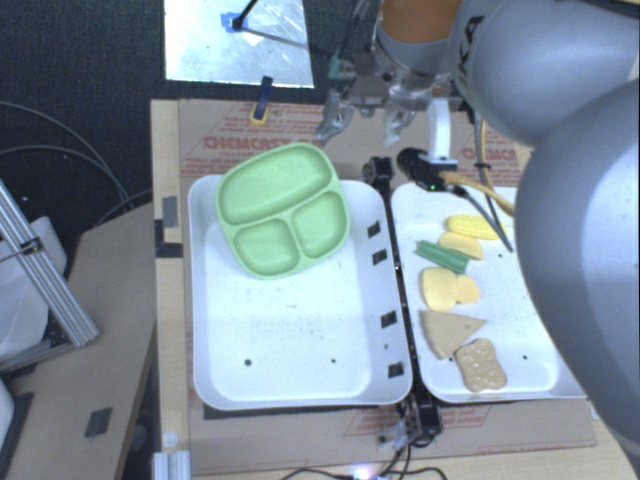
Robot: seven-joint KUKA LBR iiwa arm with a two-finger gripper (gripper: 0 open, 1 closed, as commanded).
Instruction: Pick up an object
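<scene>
White bins (290, 388), open pincer (365, 123) above

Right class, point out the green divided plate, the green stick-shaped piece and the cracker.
green divided plate (282, 208), camera view, ridge where its compartments meet.
green stick-shaped piece (442, 256), camera view, its middle.
cracker (481, 364), camera view, centre of its top face.

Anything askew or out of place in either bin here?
The green tray lies tilted in the left bin, its far corner riding up over the bin's rim. The food pieces in the right bin lie flat; nothing is spilled.
</scene>
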